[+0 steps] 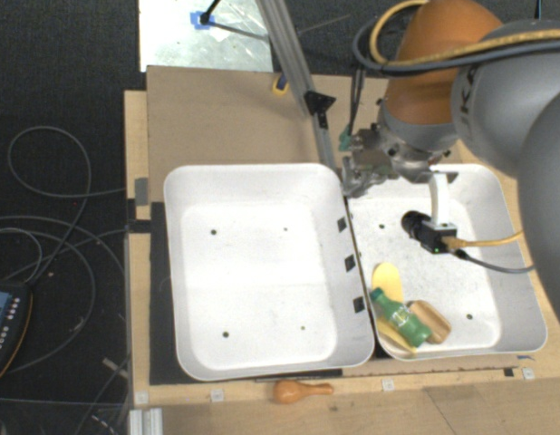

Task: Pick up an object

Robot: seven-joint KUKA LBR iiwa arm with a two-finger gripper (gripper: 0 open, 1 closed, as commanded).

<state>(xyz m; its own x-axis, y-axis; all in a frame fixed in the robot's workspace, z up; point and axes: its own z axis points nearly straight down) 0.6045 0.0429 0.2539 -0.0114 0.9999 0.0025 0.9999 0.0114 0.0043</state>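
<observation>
Pick not started | my gripper (360,181) hangs over right bin's (497,198) far-left corner, grip state unreadable | green bottle (400,316), yellow piece (389,282), tan block (432,319) huddle against near-left wall, awkward for approach

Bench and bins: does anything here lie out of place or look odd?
Yes. A small orange pear-shaped object lies outside both bins, on the bench's front edge just below the left bin, while the green bottle and other items sit inside the right bin.
</observation>
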